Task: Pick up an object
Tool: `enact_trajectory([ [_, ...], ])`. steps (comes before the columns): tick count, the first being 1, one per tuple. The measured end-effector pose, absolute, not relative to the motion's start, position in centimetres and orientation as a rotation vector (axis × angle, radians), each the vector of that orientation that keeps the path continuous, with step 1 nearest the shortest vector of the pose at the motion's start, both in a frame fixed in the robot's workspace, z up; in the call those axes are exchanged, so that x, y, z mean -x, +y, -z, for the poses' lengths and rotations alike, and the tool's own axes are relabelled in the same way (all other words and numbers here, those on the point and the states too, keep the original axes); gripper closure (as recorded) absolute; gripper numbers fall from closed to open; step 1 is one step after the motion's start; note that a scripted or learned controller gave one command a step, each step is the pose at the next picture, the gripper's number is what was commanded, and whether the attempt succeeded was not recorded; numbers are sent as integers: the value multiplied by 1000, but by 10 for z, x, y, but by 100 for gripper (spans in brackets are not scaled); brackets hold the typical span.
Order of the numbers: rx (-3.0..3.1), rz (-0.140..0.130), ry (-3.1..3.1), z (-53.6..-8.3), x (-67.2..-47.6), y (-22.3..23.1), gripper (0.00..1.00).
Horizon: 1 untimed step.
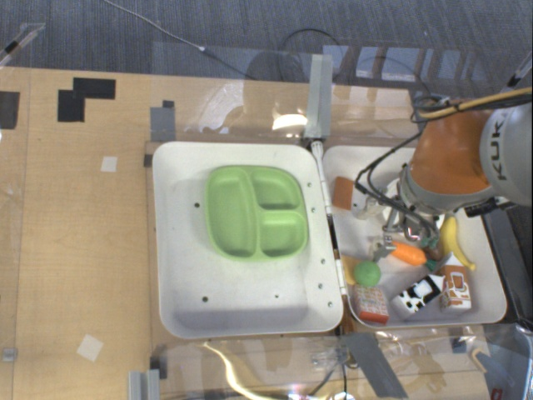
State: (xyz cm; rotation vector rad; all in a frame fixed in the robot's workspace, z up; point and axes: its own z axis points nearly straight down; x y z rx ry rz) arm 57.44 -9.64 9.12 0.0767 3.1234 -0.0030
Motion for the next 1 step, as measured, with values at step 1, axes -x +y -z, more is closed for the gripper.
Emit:
enact_trajectory([
  [1, -26, 7, 3124, -91, -542, -169, 0],
])
